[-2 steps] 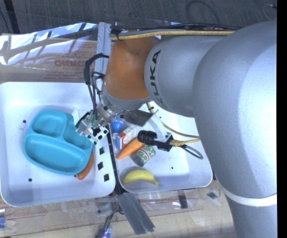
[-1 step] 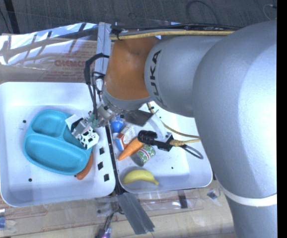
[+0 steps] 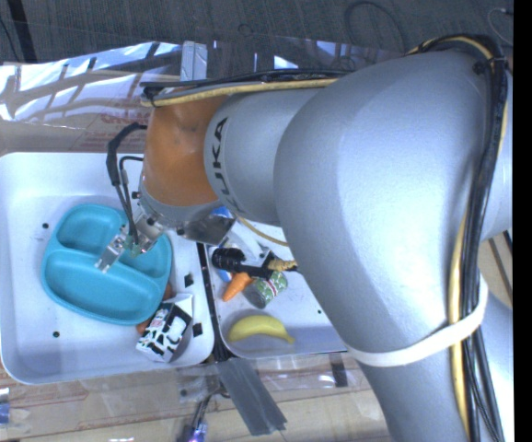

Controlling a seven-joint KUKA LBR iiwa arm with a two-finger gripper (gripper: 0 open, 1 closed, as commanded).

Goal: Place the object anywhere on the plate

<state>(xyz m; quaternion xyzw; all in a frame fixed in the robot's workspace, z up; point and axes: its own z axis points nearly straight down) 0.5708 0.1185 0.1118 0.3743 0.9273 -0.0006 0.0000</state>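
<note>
A blue divided plate (image 3: 91,279) lies in the left bin (image 3: 17,247). My gripper (image 3: 121,249) hangs over the plate's upper right part, close above its surface, reaching down from the orange-banded wrist (image 3: 179,164). A small greenish speck shows at the gripper's tip, too small to name. The big grey arm (image 3: 367,219) hides most of the right bin.
A black-and-white patterned object (image 3: 167,330) lies just below the plate by the left bin's right wall. The right bin holds a carrot (image 3: 236,286), a green can (image 3: 268,288), a banana (image 3: 257,330) and a dark object (image 3: 229,258).
</note>
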